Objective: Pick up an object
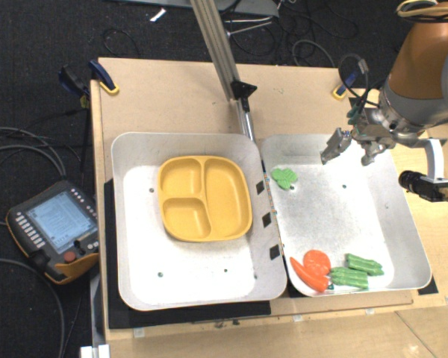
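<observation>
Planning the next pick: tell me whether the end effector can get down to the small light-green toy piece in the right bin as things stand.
Probably yes. The small light-green toy piece lies alone near the right white bin's left wall, with bare floor around it. The end effector hangs open above the same bin, nothing between them. The wall might crowd one finger.

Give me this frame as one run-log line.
end effector: open, holding nothing, above right bin | light green piece, tomato, green pods: in right bin | yellow tray: left bin
</observation>
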Motion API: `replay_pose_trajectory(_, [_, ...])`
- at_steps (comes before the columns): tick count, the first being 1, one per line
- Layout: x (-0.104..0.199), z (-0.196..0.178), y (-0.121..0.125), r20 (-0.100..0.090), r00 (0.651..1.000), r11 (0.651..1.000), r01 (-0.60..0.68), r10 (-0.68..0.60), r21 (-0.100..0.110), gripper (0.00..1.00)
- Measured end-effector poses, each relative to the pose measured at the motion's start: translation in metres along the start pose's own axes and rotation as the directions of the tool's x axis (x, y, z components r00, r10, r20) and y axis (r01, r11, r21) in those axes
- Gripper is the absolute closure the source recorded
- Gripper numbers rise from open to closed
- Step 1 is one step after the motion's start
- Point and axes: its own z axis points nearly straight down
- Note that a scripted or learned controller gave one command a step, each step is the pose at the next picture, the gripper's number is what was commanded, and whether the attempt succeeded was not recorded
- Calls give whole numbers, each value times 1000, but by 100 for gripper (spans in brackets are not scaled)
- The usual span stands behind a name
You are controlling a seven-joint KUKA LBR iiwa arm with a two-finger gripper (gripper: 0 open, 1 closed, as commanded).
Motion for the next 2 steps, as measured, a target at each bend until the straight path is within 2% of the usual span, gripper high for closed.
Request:
replay_pose_trajectory(1, [0,0,0,0,1000,1000,0,0,0,0])
replay_pose_trajectory(2, [3,63,-6,0,1000,1000,-2,2,6,0])
